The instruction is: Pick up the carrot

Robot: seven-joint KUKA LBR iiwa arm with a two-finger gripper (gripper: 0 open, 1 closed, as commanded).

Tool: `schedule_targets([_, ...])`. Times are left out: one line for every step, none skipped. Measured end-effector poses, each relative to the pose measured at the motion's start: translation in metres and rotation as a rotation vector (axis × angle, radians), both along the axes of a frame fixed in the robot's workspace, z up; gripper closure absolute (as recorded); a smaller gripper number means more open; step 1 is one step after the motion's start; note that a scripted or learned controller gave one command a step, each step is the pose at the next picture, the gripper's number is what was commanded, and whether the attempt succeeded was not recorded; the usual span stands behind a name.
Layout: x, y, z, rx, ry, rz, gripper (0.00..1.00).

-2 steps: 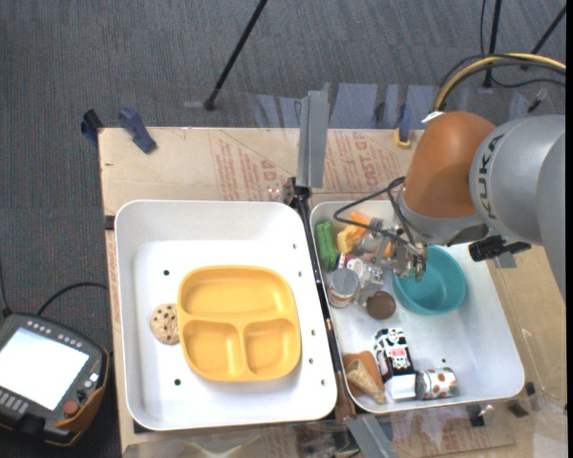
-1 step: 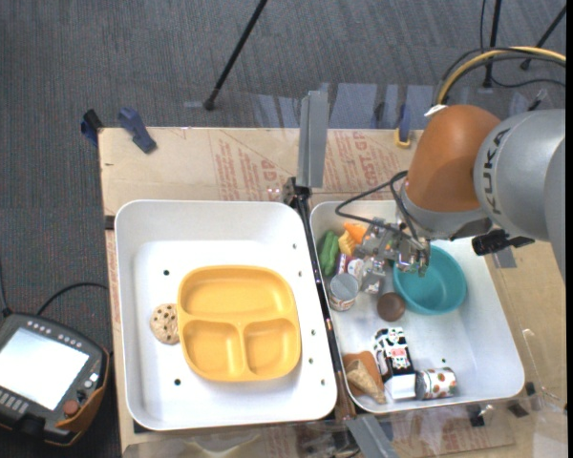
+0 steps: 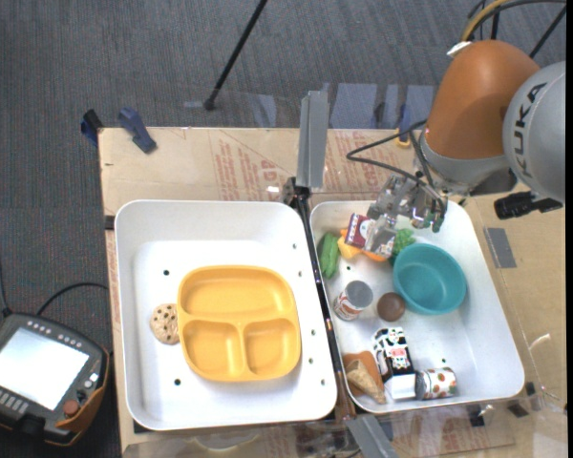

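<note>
The carrot (image 3: 373,253) lies in the right bin (image 3: 492,346) near its back left corner. It is an orange piece with a green leafy end (image 3: 404,241), partly covered by a small red carton (image 3: 359,229). My gripper (image 3: 407,216) hangs just above the carrot's leafy end and the carton, at the back of the bin. The grey arm with its orange band (image 3: 477,93) comes in from the upper right. Nothing is visibly held in the gripper.
A teal bowl (image 3: 430,278) sits right of the carrot. A green vegetable (image 3: 328,254), a yellow item (image 3: 348,249), a can (image 3: 352,300), a brown ball (image 3: 392,306) and several small packages are nearby. The left bin (image 3: 134,246) holds a yellow divided tray (image 3: 239,322) and a cookie (image 3: 163,323).
</note>
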State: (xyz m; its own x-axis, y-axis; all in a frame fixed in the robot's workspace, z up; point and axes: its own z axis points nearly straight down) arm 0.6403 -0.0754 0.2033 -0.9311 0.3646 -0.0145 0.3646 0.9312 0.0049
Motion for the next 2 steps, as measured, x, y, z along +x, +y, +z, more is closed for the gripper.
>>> schedule_targets([-0.054, -0.0513, -0.0234, 0.0, 0.017, 0.03, 1.0])
schedule_targets([-0.0531, -0.049, -0.0227, 0.001, 0.015, 0.034, 0.0])
